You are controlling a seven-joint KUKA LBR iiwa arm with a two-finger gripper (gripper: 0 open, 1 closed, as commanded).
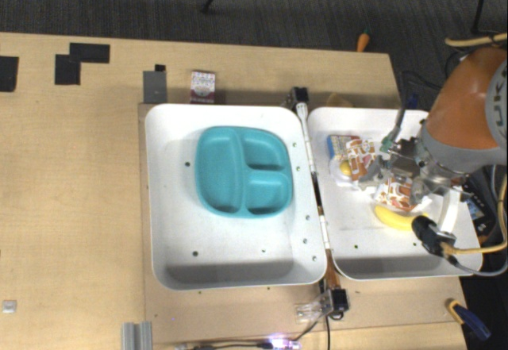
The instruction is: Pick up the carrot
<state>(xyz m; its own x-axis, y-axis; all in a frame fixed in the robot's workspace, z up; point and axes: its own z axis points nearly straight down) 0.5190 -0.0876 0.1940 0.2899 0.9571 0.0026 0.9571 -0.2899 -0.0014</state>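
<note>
Near edge first: you get a clear plastic clip [312, 310] and a black connector [340, 301] just off the front corners where the two bins meet, plus a grey metal bracket [136, 333] on the bench [71, 205] further left.

Left bin [171, 261]: white and shallow. It holds one thing, a teal divided plate [242, 171], lying flat around the middle, slightly toward the back. The plate's compartments have nothing in them.

Right bin [349, 257]: white, same build, touching the left bin along the centre seam. Its front part is bare floor. Contents sit mid to back: a yellow curved item [391, 217] nearest the front, a red-and-white printed packet [394, 197] touching it just behind, then a second packet with a blue top [352, 150] toward the back left, with a small yellow piece [346, 169] against it.

The gripper [399, 170] is down in the right bin, over that clutter between the two packets, with the grey arm and its orange band [468, 106] coming in from the right. You cannot tell how far open the claw is or whether it has hold of anything; the wrist body covers it.

Carrot: you cannot pick it out for certain. No item in the right bin's pile reads clearly as a carrot.

Behind the bins: a grey block [154, 86], a small patterned box [203, 85], and a black clamp [299, 95] at the seam. Black tape shapes [79, 61] lie on the far left of the bench.
</note>
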